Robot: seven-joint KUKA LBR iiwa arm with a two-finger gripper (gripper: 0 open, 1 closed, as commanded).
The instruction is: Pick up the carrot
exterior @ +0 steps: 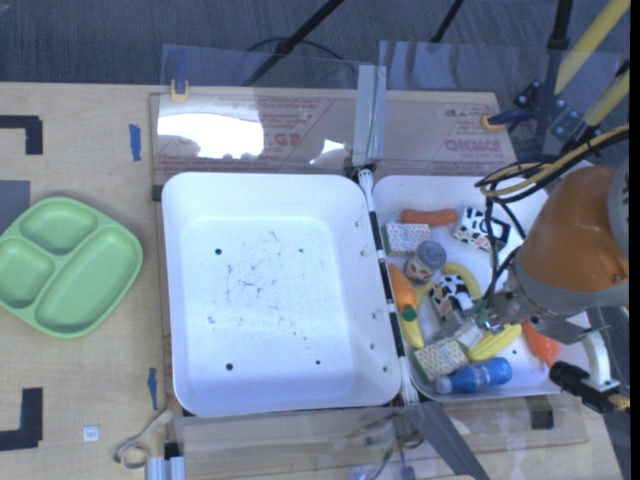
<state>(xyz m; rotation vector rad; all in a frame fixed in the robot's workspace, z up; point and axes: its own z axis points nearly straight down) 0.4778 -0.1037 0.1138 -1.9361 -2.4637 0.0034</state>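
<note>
The carrot [402, 288], an orange tapered piece, lies against the left wall of the right bin [520, 393], pointing along the wall. My gripper [487, 316] is low in the same bin, to the right of the carrot and apart from it. It hangs over a yellow banana [496, 341] and beside a black-and-white cow toy [452, 292]. The grey wrist and orange band hide the gripper's tips from above.
The right bin is crowded: an orange sausage-like piece [430, 217], a second cow toy [472, 226], a blue bottle [480, 375], waffle squares [407, 236], a small orange item [541, 345]. The left bin [200, 208] adjoins it. A green divided plate [68, 264] sits far left.
</note>
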